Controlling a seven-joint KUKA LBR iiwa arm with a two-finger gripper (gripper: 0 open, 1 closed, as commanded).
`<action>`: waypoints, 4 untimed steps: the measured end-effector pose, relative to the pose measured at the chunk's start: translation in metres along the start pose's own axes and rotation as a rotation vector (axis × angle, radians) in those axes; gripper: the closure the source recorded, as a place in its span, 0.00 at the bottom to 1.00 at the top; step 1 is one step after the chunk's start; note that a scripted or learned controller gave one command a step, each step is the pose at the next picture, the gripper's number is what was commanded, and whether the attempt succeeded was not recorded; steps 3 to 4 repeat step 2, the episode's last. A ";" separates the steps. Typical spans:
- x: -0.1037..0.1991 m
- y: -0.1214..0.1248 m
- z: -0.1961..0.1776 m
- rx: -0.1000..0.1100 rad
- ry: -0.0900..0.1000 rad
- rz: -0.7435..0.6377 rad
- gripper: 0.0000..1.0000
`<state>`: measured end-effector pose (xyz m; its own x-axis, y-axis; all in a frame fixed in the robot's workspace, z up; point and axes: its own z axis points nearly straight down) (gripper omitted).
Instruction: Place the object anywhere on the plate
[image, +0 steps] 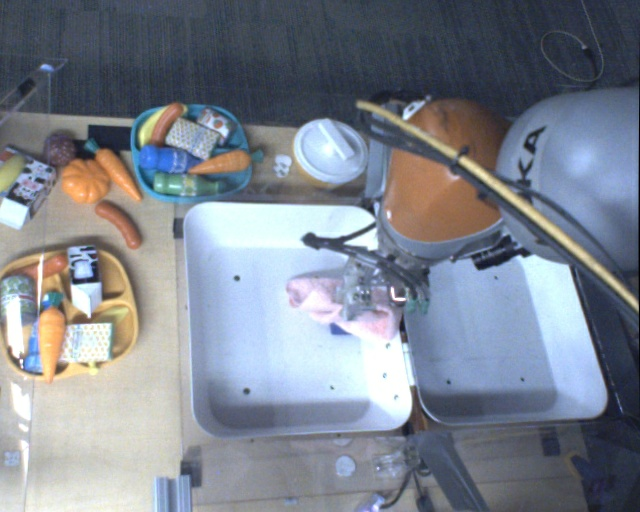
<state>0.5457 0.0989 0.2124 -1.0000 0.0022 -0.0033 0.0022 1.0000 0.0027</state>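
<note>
Pink cloth (320, 298): lies crumpled at the right side of the left bin (240, 340), over something blue.
Gripper (372, 292): down at the cloth's right part; grip state cannot be told.
Arm (560, 160): letters "KA" readable.

Beyond my table (120, 400), pale wood along its left side, the floor is dark blue-grey carpet (300, 50), with a thin cable loop (572, 50) lying on it at the upper right. The light is even and soft, with faint shadows.
</note>
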 end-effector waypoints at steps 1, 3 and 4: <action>0.030 0.040 -0.011 0.000 0.000 -0.004 1.00; 0.030 0.040 -0.011 0.000 0.000 -0.004 0.00; 0.030 0.040 -0.011 0.000 0.000 -0.004 0.00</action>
